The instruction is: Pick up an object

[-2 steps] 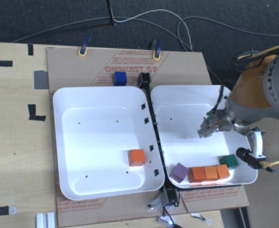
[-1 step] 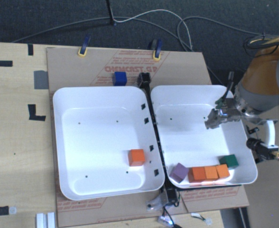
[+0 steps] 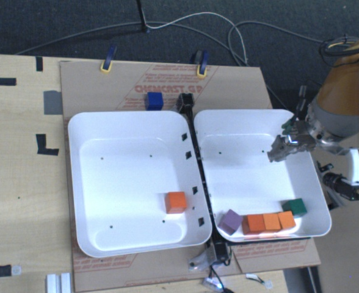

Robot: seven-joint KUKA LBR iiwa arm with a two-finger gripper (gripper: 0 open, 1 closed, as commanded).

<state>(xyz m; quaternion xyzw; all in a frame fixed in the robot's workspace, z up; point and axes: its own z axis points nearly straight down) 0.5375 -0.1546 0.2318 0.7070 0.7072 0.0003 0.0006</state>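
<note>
The desk (image 3: 21,182) carries a cardboard sheet (image 3: 161,84) under two white bins side by side. The left bin (image 3: 106,133) holds one orange cube (image 3: 176,202) near its front right. The right bin (image 3: 240,127) holds a row along its front edge: purple block (image 3: 230,221), two orange blocks (image 3: 262,223) and a green block (image 3: 295,207). The arm (image 3: 338,96) reaches over the right bin's right rim; its gripper (image 3: 279,151) hangs well apart from the blocks. The fingers appear dark and blurred; whether they are parted cannot be told, and nothing is seen between them. A blue cube (image 3: 154,100) sits on the cardboard behind the left bin.
</note>
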